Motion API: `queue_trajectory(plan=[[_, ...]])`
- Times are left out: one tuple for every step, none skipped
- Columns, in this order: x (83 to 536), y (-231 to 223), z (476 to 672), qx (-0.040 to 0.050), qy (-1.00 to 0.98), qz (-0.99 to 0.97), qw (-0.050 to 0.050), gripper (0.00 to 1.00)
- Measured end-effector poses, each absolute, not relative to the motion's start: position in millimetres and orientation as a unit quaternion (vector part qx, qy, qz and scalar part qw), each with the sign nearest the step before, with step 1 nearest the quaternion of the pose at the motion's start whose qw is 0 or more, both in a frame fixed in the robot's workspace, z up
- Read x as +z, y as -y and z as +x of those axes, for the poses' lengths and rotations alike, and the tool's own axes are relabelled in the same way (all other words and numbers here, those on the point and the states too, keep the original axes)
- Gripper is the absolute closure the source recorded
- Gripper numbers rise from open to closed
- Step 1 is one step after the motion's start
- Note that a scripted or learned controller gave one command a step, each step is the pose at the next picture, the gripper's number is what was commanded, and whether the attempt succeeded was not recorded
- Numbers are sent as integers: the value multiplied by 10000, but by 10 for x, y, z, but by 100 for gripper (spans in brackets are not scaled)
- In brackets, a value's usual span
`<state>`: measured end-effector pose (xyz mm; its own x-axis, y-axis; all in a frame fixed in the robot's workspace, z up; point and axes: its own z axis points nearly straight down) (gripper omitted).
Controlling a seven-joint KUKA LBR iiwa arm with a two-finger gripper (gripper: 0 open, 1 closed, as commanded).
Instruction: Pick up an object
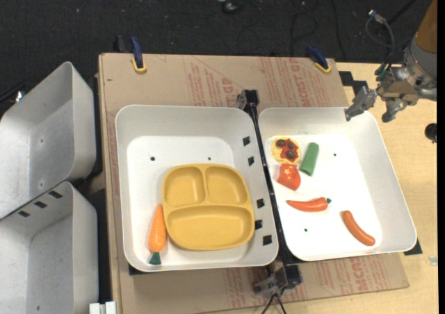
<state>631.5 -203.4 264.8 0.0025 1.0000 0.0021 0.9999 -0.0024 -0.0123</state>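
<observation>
The right bin (389,167) holds a small pizza slice (286,147), a green cucumber piece (309,158), a red strawberry-like piece (289,177), a red chili pepper (308,203) and an orange sausage (357,228). The left bin (132,167) holds a yellow sectioned tray (207,206) and an orange carrot (157,231) beside it. My gripper (374,107) hovers over the right bin's far right corner, well away from the food items. Its two fingers stand spread apart with nothing between them.
Both bins rest on a brown cardboard-covered bench (188,76). Two grey-white containers (42,187) stand off the bench at the left. Cables and dark floor lie behind the bench.
</observation>
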Motion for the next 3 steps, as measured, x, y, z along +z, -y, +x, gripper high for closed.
queue_trajectory(plan=[[2734,2024,6337,1,7074,-7068,-5,0],[2095,2035,6300,17,7067,-7075,23,0],[1558,2131,6327,10,7066,-7076,8,0]])
